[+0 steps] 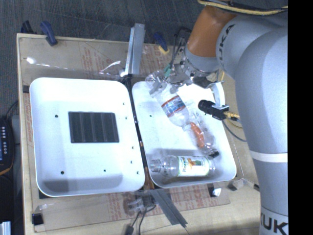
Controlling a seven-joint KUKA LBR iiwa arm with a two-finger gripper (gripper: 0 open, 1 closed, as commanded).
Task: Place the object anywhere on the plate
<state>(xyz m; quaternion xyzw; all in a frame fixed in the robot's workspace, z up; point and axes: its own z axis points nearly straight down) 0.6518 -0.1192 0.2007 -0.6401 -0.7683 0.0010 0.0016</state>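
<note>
The plate is a dark grey ribbed rectangle lying flat in the middle of the left bin. In the right bin a crumpled clear bottle with a red and blue label lies tilted near the back. My gripper hangs over the right bin's back left corner, just above and to the left of that bottle's upper end. Whether it touches the bottle is unclear.
A clear bottle with a green and white label lies along the right bin's front wall. An orange item in clear plastic sits toward the right wall. A black cylinder juts from the wrist. A metal bar stands behind the bins.
</note>
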